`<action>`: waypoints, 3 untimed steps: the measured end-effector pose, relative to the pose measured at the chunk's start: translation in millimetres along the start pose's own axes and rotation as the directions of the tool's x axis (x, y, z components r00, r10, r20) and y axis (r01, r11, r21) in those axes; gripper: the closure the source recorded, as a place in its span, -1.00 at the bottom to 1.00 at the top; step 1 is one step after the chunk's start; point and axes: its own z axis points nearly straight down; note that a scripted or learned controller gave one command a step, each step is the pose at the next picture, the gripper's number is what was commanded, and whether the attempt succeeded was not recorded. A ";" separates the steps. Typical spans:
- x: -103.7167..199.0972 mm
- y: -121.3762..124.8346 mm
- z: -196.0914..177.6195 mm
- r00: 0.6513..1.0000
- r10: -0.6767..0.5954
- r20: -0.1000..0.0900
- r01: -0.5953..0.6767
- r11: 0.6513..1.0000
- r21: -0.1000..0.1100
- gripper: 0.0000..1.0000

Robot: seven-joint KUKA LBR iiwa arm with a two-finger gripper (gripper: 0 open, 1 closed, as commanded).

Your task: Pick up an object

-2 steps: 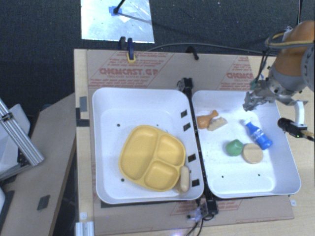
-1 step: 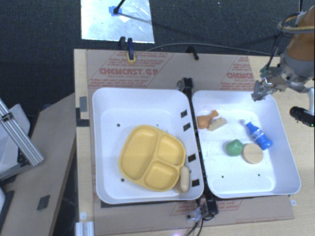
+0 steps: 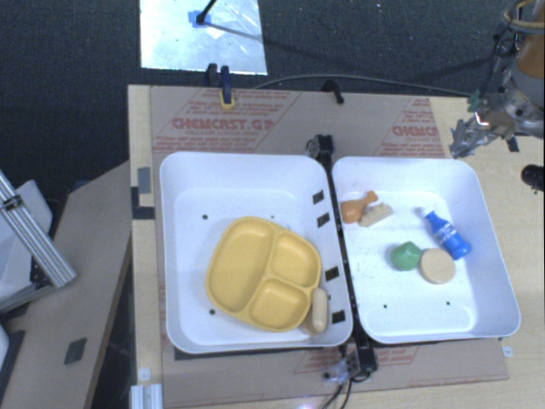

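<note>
In the right bin point(image 3: 477, 313) lie an orange piece point(image 3: 357, 207), a beige piece point(image 3: 375, 215), a green object point(image 3: 406, 255), a blue bottle point(image 3: 446, 233) and a tan round disc point(image 3: 438, 267). The left bin point(image 3: 183, 228) holds a yellow divided tray point(image 3: 264, 273) with a tan sausage-shaped piece point(image 3: 318, 310) at its lower right corner. My gripper point(image 3: 467, 136) hangs above the bench just past the right bin's far right corner, apart from every object. Nothing shows between its tips.
A black clip strip point(image 3: 330, 220) runs along the seam between the two bins. A cable point(image 3: 383, 82) crosses the cardboard behind them. A metal bracket point(image 3: 34, 237) juts in at the left edge. A shiny sheet point(image 3: 203, 24) lies on the dark floor behind.
</note>
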 end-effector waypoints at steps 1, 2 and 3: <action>49.2 -21.5 2.8 1.000 -0.003 -0.004 0.003 1.000 0.008 1.00; 94.0 -30.9 2.2 1.000 -0.003 -0.004 0.003 1.000 0.008 1.00; 150.7 -51.0 9.7 1.000 -0.004 -0.004 0.004 1.000 0.009 1.00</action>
